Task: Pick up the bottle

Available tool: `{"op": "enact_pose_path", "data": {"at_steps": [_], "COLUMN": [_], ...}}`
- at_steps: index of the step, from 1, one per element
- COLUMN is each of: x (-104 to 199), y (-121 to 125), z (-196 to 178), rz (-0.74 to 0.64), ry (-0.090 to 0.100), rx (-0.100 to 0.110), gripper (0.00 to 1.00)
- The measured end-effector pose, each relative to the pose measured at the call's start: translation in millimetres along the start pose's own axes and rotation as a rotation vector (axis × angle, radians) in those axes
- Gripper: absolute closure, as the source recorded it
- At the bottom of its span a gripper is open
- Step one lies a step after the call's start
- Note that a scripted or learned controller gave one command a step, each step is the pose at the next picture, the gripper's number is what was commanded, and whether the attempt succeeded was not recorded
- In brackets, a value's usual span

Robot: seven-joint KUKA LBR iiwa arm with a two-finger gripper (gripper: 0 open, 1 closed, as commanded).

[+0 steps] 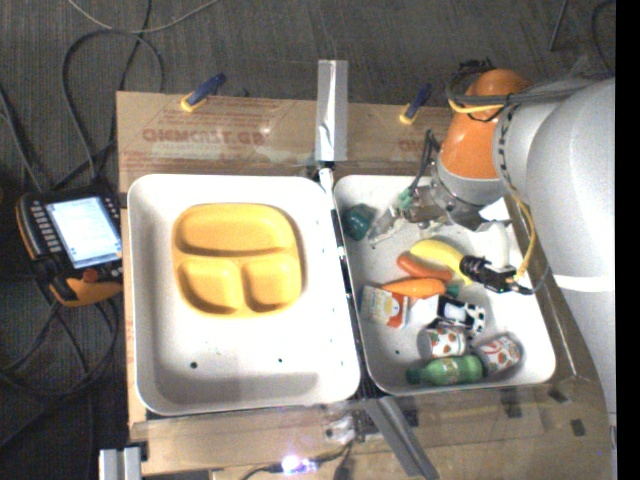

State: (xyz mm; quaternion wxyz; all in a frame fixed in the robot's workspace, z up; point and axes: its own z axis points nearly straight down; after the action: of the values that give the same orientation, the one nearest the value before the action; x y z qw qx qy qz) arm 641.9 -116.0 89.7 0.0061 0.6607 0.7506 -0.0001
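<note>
The green bottle (447, 370) lies on its side along the near edge of the right bin (545, 368), its cap end toward the divide between the bins, just beside a printed can (443, 342) and close to a second can-like container (498, 352) to its right. The arm reaches in from the right, its orange band sitting over the far corner of that bin, and the claw (408, 206) hangs over the bin's far end, well apart from the bottle; whether the claw is open, closed or gripping anything cannot be told from this angle. Near the claw lies a dark teal object (357, 220) against the bin's left wall. Toward the middle of the bin rest a yellow banana-shaped toy (440, 256), an orange carrot-shaped toy (412, 288) just below it, a small white carton with red print (384, 306), and a black-and-white item (460, 313) between the carrot and the cans. The left bin (150, 368) holds a yellow compartment tray (238, 258) lying toward its far side. On the floor to the left of the desk (150, 133) sits a handheld controller with a lit screen (72, 233).
</note>
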Motion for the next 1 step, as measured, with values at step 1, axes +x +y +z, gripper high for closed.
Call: {"op": "enact_pose_path", "data": {"at_steps": [1], "x": [-92.4], "y": [-32.2], "z": [-18.6], "rz": [0.033], "ry": [0.008], "rx": [0.008], "gripper": [0.00]}}
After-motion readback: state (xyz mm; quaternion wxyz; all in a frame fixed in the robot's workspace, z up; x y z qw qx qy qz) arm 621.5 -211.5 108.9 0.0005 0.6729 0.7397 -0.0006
